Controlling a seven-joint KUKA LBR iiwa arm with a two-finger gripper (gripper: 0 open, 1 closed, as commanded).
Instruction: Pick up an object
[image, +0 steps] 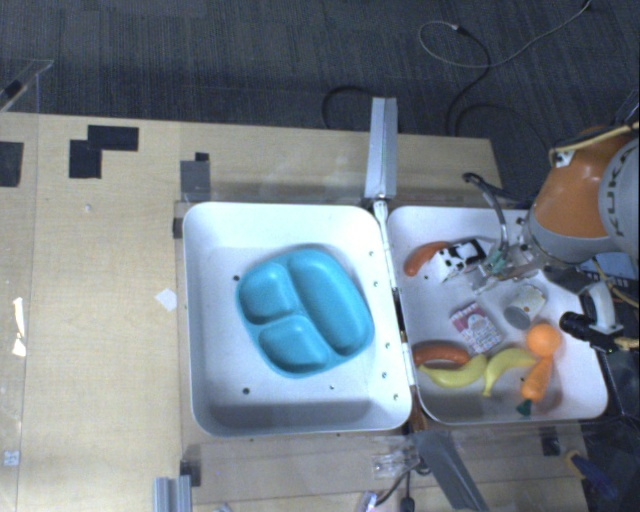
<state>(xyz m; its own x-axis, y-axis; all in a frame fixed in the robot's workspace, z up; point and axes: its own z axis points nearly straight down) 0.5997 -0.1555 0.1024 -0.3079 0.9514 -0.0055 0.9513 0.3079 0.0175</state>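
The right bin (598, 400) holds several small objects. An orange sausage-shaped piece (424, 255) and a black-and-white toy (458, 256) lie at its far left. A red-patterned packet (473, 322) and a pale grey piece (525, 299) lie in the middle. Near the front are a red-brown sausage (440, 352), a yellow banana (482, 370), an orange ball (544, 340) and a carrot (536, 381). My gripper (503, 262) is low in the bin's far part, just right of the black-and-white toy and above the grey piece. Nothing is visibly held.
The left bin (210, 400) contains a blue divided plate (303, 308). A metal post (381, 150) stands at the back between the bins. The arm's orange band (575, 195) hangs over the right bin's far right corner. Cables (470, 45) lie on the floor behind.
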